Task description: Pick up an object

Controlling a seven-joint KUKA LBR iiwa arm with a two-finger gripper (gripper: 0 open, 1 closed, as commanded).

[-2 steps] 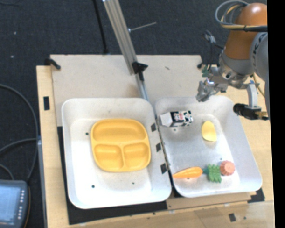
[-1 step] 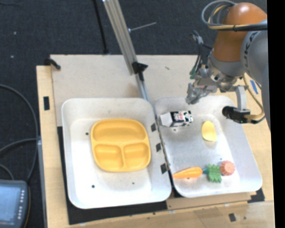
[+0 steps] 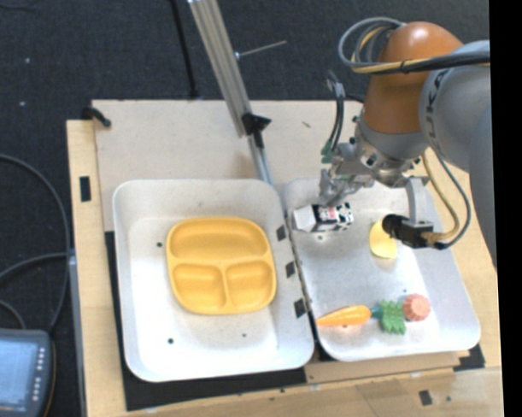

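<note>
My gripper (image 3: 324, 216) hangs low over the far left corner of the right bin (image 3: 445, 325), close to its left wall. A pale yellow round object (image 3: 382, 240) lies to its right, partly under a black part of the arm. Near the front of the same bin lie an orange carrot (image 3: 343, 317), a green leafy toy (image 3: 390, 317) and a pink-red round toy (image 3: 416, 306). I see nothing held in the gripper.
The left bin (image 3: 146, 336) holds a yellow divided plate (image 3: 220, 265). A slanted aluminium post (image 3: 226, 68) rises behind the bins. The arm's orange band (image 3: 410, 70) and cables hang over the right bin's far side.
</note>
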